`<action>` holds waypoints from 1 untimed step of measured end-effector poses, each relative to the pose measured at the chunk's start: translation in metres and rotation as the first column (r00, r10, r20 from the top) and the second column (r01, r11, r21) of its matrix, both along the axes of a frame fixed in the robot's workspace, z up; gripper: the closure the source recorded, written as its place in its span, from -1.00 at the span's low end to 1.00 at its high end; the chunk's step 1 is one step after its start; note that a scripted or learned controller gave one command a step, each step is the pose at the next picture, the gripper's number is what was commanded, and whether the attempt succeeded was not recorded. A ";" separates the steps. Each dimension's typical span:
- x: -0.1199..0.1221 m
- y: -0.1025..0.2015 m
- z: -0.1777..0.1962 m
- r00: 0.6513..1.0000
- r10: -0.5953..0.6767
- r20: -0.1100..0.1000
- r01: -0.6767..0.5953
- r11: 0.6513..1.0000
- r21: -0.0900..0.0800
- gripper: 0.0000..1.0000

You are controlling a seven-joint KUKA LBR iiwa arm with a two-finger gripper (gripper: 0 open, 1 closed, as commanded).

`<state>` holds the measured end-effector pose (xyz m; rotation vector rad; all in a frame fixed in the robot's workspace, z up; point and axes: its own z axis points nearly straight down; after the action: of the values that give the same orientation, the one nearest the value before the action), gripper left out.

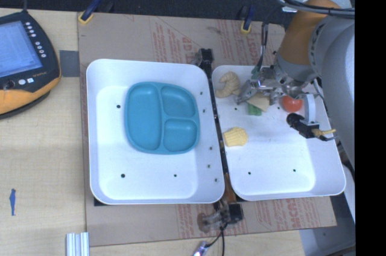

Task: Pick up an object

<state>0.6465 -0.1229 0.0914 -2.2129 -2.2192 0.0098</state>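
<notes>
My gripper (258,92) hangs low over the far part of the right bin (283,185), under the grey arm with its orange band. Just below it lies a pale wedge with a green edge (257,106), touching or nearly touching the gripper. A beige croissant-shaped piece (227,83) sits to the gripper's left, by the bin's far left corner. A red tomato-like piece (292,104) lies to its right, partly hidden by the wrist. A yellow corn cob (235,137) rests nearer the front left of that bin.
The left bin (108,182) holds a blue divided plate (161,117). A teach pendant (24,61) lies on the bench at far left. Clamps (90,9) pin the cardboard sheet at the back.
</notes>
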 end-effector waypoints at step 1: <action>0.000 -0.001 0.010 1.000 0.007 -0.005 -0.007 1.000 -0.001 1.00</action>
<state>0.6460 -0.1238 0.1016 -2.2039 -2.2247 0.0167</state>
